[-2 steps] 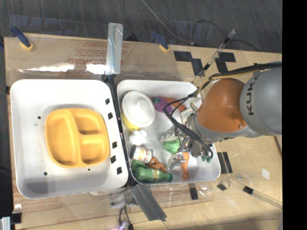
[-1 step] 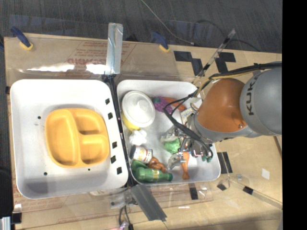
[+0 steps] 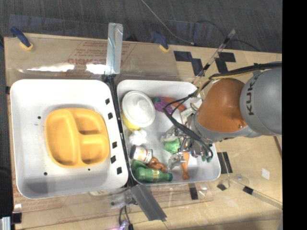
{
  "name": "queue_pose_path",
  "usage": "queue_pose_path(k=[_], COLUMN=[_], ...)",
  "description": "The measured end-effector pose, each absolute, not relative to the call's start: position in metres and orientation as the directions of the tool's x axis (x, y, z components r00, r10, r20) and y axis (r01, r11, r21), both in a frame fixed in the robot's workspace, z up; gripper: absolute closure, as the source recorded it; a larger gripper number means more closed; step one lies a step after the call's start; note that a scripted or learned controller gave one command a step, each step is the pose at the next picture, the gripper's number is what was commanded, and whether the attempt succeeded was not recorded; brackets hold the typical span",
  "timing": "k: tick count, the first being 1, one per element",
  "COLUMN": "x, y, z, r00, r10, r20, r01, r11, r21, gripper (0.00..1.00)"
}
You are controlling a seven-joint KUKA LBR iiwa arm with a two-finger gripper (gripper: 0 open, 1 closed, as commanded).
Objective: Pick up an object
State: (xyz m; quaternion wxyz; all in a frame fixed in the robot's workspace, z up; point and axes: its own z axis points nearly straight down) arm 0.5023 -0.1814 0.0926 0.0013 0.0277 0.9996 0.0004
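Note:
My gripper (image 3: 184, 152) reaches down into the right bin (image 3: 211, 172) near its front right corner, below the arm's orange band (image 3: 220, 111). A green object (image 3: 171, 144) lies right against the gripper's left side, and an orange carrot-like piece (image 3: 185, 171) lies just below it. Cables and the wrist hide how the gripper meets them. Also in this bin are a white bowl on something yellow (image 3: 138, 108), a purple item (image 3: 165, 101), a crumpled white piece (image 3: 138, 138), a small labelled can (image 3: 142, 154) and a green bottle (image 3: 151, 175).
The left bin (image 3: 24, 109) holds a yellow divided plate (image 3: 76, 136). A small orange toy (image 3: 156, 164) lies between the can and the bottle. Black cables (image 3: 175, 114) loop from the wrist over the middle of the right bin. Taped cardboard surrounds both bins.

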Motion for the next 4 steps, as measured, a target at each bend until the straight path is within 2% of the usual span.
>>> queue_pose_path(k=[2,3,4], x=[0.502,0.504,0.478], y=[-0.181,-0.181,-0.152], z=[0.093,0.103,0.093], r00=[-0.998,-0.999,-0.963], r10=[0.055,0.048,0.269], r20=[-0.003,-0.006,-0.002], r01=[0.055,0.048,0.269], r11=[0.998,0.999,0.963], r21=[0.001,0.000,0.000], gripper=[0.00,1.00,1.00])
